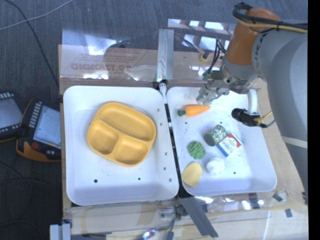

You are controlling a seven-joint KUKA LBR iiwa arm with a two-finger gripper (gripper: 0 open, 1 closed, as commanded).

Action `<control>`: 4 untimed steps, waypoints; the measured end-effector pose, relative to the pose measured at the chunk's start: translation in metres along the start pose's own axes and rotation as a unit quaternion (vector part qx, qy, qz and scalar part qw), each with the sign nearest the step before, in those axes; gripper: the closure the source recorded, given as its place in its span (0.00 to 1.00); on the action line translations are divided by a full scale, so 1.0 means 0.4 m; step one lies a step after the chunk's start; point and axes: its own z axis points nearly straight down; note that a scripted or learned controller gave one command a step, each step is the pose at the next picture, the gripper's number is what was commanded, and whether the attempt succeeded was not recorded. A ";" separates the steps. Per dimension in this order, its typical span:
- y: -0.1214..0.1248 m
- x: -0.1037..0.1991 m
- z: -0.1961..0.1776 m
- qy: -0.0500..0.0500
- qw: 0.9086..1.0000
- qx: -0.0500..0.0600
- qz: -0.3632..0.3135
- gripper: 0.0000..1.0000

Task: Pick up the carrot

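— Where is the carrot [196, 110]?

— It lies flat in the right bin [260, 159], near the far left corner, green top toward the divider.

— And your hand [207, 97]?

— My hand hangs just above the carrot's orange end, very close, perhaps touching; the slant leaves that unclear. How far it is open I cannot tell, and nothing shows in my grip.

— What else?

— A green ball [196, 149], a can [217, 134], a small carton [229, 144] nearer the front. The yellow divided plate [121, 132] sits in the left bin [80, 174].

We look down from one fixed camera above the tabletop [45, 219], at a slant, far enough off to take in both white bins. The left bin [80, 104] and right bin [260, 159] sit side by side, and the arm [280, 59] enters from our right.
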 end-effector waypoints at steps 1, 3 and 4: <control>0.001 -0.217 0.006 -0.001 1.000 0.000 -0.007 0.00; -0.044 -0.028 0.000 0.000 0.997 0.000 -0.073 0.00; -0.110 0.013 0.069 0.001 1.000 0.001 0.027 0.00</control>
